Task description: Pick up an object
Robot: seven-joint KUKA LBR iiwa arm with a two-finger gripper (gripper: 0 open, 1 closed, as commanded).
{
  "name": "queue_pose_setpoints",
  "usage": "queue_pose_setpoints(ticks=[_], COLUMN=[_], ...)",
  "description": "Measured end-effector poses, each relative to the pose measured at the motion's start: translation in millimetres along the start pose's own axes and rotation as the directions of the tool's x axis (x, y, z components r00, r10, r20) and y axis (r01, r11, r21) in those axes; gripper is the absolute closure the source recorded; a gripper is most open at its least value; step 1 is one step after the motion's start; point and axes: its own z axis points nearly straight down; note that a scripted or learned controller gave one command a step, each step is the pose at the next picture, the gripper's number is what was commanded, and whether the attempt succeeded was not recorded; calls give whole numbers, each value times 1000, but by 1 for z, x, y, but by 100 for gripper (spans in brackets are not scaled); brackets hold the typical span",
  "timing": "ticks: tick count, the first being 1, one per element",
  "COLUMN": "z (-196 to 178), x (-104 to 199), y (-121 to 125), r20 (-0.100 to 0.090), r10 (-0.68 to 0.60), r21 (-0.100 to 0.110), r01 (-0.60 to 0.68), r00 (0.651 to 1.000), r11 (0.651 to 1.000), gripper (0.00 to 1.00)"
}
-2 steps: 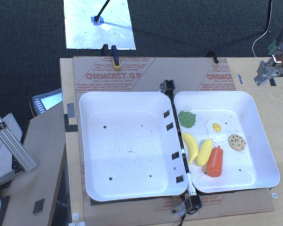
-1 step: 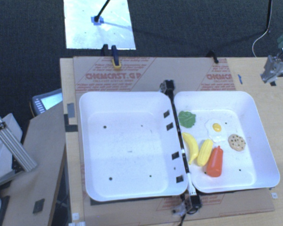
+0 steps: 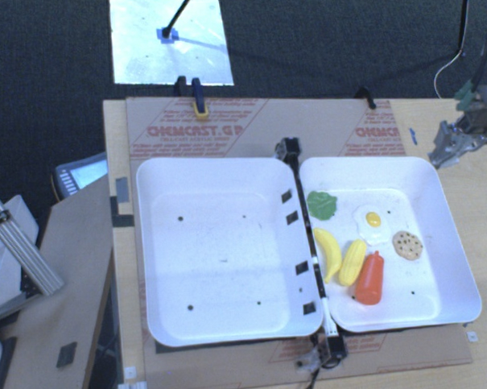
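One fixed camera looks down at a slant on my two shallow white plastic bins (image 3: 226, 170). It sits well back. I reach in from its right.

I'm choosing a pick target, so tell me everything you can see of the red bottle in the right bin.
The red bottle looks like a plastic toy ketchup bottle, red-orange with a narrower top. It lies on its side on the right bin's floor, top pointing away from the camera, near the front. Its top meets the yellow corn beside it.

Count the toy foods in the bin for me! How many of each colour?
Yellow: 2, banana and corn cob
Green: 1, lettuce leaf
Red: 1, ketchup bottle
White and yellow: 1, fried egg
Tan: 1, cookie
Total: 6
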Motion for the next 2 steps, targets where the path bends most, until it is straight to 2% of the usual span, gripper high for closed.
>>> queue_pose_setpoints(ticks=[1, 2], z=[2, 72], x=[35, 79], y=[-21, -21], r20=[0, 0], r10=[1, 1], r21=[1, 8], r01=[-1, -1], r00=[1000, 1000], r11=[1000, 1000], gripper=[100, 100])
